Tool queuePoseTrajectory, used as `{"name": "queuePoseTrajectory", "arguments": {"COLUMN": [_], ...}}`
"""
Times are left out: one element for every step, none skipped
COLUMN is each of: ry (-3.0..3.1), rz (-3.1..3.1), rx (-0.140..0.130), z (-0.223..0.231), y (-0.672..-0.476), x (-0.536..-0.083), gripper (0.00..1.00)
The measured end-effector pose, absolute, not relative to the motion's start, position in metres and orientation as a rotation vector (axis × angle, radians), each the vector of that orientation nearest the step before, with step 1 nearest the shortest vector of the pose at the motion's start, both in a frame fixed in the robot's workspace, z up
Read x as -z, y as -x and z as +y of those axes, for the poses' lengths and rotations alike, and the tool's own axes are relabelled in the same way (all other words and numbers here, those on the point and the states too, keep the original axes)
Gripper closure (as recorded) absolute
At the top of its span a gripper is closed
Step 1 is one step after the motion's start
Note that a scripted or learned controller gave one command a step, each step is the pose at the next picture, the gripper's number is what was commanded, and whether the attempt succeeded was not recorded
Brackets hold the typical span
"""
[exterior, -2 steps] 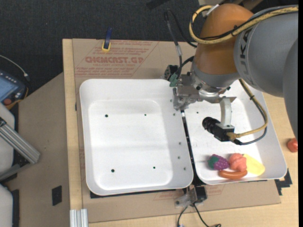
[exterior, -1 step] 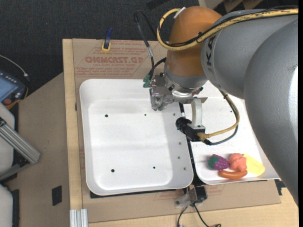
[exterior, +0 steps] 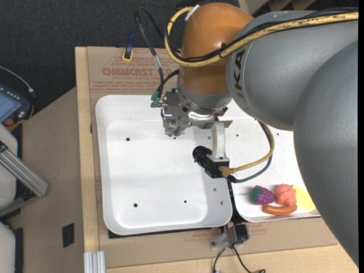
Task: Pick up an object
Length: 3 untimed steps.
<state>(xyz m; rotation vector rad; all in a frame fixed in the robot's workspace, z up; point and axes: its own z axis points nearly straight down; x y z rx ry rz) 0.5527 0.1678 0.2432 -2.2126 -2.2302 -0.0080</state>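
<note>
the gripper point(exterior: 173, 125) is hanging over the left bin point(exterior: 114, 152) near its far edge — whether it is gripping anything i cannot tell. the toy fruit point(exterior: 276, 199) is lying in the right bin's point(exterior: 250, 138) near corner, well apart — likely a mistargeted try.

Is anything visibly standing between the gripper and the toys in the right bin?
Yes: the gripper hangs over the left bin, while the purple grapes, peach and orange sausage lie in the right bin, so the bins' adjoining rims lie between.

Two white bins point(exterior: 114, 169); one purple grape bunch point(exterior: 263, 195), one orange fruit point(exterior: 286, 194), one sausage point(exterior: 278, 209).
</note>
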Motion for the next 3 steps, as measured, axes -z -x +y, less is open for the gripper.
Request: {"name": "queuePoseTrajectory", "arguments": {"ry": [2.205, 2.220, 2.224], "rz": [-2.228, -2.220, -2.219], "rx": [-0.006, -0.005, 0.005], "z": [0.230, 0.225, 0.225], "y": [-0.475, -0.479, -0.479], "x": [-0.245, -0.245, -0.080], "gripper": [1.00, 0.00, 0.00]}}
